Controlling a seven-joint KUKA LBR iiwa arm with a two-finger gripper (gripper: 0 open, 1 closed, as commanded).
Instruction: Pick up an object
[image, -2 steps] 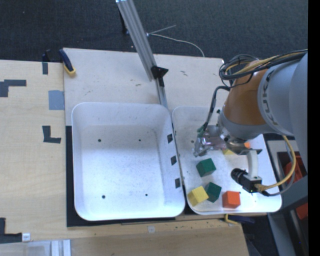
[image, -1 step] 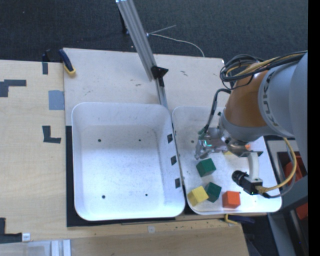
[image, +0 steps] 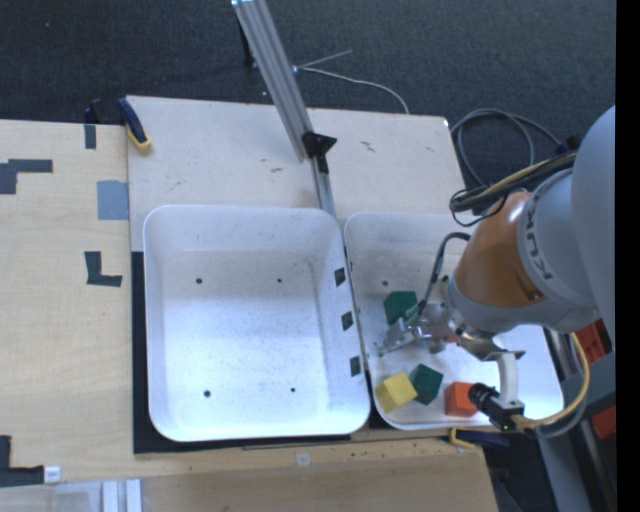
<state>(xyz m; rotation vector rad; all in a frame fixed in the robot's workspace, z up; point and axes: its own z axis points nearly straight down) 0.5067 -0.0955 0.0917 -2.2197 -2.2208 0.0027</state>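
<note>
Four small blocks lie in the right bin (image: 400, 235). A green block (image: 401, 305) sits near the bin's middle. A yellow block (image: 397, 390), a dark green block (image: 427, 382) and an orange block (image: 459, 399) lie in a row along the front wall. My gripper (image: 404, 335) hangs low over the bin, just below the green block and above the yellow and dark green ones. Its metal fingers point left. No block shows between them.
The left bin (image: 160, 300) stands beside the right one, sharing a middle wall with black clips. A slanted metal rail (image: 285, 90) crosses the back of the bench. A yellow-and-blue clamp (image: 135, 125) sits at the back left. Cables (image: 490, 130) loop behind the arm.
</note>
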